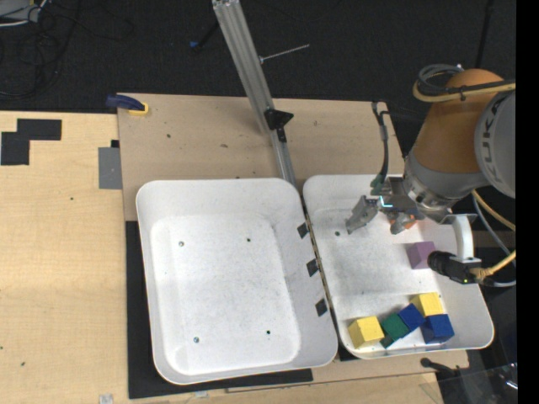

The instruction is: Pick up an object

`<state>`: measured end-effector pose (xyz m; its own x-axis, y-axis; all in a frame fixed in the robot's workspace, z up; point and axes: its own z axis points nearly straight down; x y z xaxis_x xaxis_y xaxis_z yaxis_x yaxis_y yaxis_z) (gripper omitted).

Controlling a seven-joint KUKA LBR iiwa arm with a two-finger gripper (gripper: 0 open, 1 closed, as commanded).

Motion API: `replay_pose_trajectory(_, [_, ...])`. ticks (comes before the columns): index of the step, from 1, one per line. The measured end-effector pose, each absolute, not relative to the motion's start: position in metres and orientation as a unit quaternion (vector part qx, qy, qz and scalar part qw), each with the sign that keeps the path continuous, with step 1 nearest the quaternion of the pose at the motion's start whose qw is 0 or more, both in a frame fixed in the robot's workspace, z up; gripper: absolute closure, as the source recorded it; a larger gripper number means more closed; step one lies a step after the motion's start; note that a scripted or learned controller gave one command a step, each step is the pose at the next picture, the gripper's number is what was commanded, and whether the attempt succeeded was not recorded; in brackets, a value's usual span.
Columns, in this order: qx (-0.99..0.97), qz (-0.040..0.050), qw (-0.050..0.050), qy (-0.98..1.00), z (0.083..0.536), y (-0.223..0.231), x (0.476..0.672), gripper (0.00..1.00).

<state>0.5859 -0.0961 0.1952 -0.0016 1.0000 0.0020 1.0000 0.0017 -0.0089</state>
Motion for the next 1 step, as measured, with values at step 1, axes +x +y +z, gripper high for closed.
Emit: replay_pose_trajectory(1, [-0.707,0.0008,0.001,-0.707,0.1980,-0.0975,0.5868,0.00])
